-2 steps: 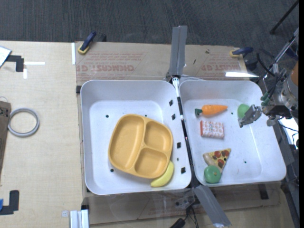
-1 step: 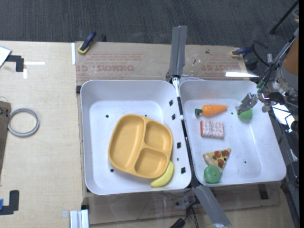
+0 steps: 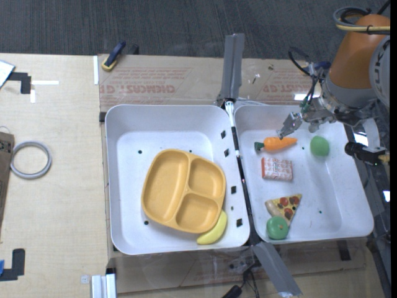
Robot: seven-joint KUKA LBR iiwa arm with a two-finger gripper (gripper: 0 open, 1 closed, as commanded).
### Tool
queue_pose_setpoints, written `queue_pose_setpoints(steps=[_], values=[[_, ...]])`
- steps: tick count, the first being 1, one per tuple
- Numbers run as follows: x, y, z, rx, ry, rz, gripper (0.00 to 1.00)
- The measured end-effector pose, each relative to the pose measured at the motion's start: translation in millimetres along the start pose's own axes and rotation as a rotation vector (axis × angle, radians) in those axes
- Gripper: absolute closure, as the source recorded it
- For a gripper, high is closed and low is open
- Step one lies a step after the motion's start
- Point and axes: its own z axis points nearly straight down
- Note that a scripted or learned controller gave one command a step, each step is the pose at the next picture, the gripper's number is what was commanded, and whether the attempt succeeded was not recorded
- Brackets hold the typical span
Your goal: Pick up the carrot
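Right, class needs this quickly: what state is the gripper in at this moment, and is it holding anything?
Gripper: just above the carrot in the right bin; open or closed cannot be told, and no hold on anything is visible.

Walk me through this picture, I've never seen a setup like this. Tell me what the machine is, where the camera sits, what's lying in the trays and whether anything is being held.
One camera looks down at a slant on a bench with two white bins side by side. The grey and orange shape at the right is a robot arm. Its tool, two small fingers for grasping, hangs just above the carrot in the right bin. That carrot is what it should pick up; it lies on the bin floor, not held. Near it are a green ball, a small red and white packet, a toy pizza slice and a green round fruit. The left bin holds a yellow divided plate with a banana at its edge.
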Motion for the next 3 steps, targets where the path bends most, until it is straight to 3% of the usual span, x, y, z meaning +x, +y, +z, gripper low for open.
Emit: queue_pose_setpoints(steps=[1,2,3], values=[[13.7,7.1,59.0,-0.006,-0.002,0.066,0.00],[12.7,8.1,47.7,-0.010,-0.004,0.067,1.00],[77.4,-25.9,-80.0,0.000,0.000,-0.095,1.00]])
